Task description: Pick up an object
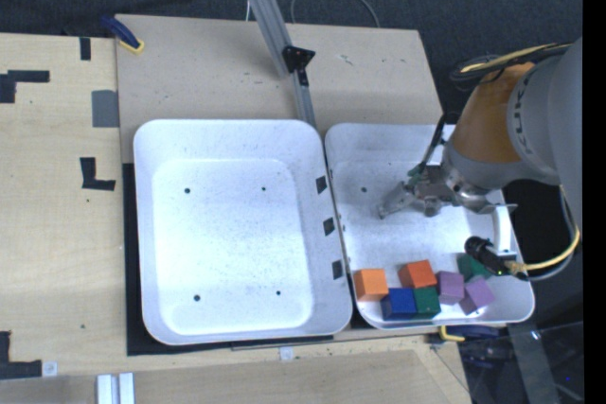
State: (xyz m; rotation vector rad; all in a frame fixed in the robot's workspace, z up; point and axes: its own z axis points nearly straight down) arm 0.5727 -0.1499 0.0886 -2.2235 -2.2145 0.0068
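Note:
Several small blocks lie along the front edge of the right bin (379, 151): an orange one (371, 283), a red-orange one (417, 274), a blue one (401, 302), a green one (427, 301) and two purple ones (452, 286) (479, 294). A dark green piece (473, 266) sits by the bin's right rim. My gripper (399, 194) hangs over the middle of the right bin, well behind the blocks. Its fingers are spread open towards the left and hold nothing.
The left bin (227, 232) stands beside the right one, with their rims touching. A slanted metal rail (270, 9) runs from the top down to the gap between the bins. The arm's orange band (483, 123) sits over the right bin's right side.

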